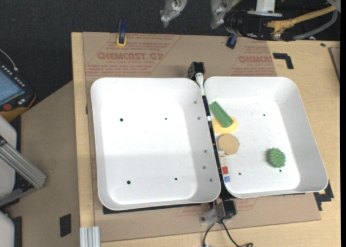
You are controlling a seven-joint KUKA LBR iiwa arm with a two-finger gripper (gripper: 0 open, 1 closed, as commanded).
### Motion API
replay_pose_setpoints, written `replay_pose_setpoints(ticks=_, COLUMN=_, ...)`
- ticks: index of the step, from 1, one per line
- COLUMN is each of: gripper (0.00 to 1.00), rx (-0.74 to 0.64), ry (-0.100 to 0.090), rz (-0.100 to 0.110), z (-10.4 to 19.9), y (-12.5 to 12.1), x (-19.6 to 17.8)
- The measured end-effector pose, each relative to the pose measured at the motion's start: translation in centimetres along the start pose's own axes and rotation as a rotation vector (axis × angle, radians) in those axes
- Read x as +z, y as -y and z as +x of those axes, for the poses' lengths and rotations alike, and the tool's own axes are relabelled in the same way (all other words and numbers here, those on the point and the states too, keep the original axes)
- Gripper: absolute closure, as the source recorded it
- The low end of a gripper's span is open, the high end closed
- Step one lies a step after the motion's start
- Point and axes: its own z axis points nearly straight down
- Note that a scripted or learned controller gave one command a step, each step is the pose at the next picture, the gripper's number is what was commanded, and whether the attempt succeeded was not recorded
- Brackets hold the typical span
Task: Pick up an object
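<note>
Hanging above the bench, the gripper (193, 7) gapes unladen; the right bin (292, 105) holds four objects

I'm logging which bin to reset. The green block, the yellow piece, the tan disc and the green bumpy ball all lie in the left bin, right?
Not quite. The camera view shows the green block, yellow piece, tan disc and green bumpy ball all lying in the right bin, not the left bin.
</note>
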Motion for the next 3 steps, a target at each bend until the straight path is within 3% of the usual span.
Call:
replay_pose_setpoints(ticks=1, gripper=0.0, rx=0.003, ry=0.0, rz=-0.001, z=4.6, y=-4.9, x=0.1)
replay_pose_setpoints(ticks=2, gripper=1.0, rx=0.005, ry=0.0, rz=-0.002, z=4.4, y=-4.7, x=-1.1)
replay_pose_setpoints(ticks=3, gripper=1.0, rx=0.003, ry=-0.001, rz=-0.005, z=4.4, y=-4.7, x=-2.2)
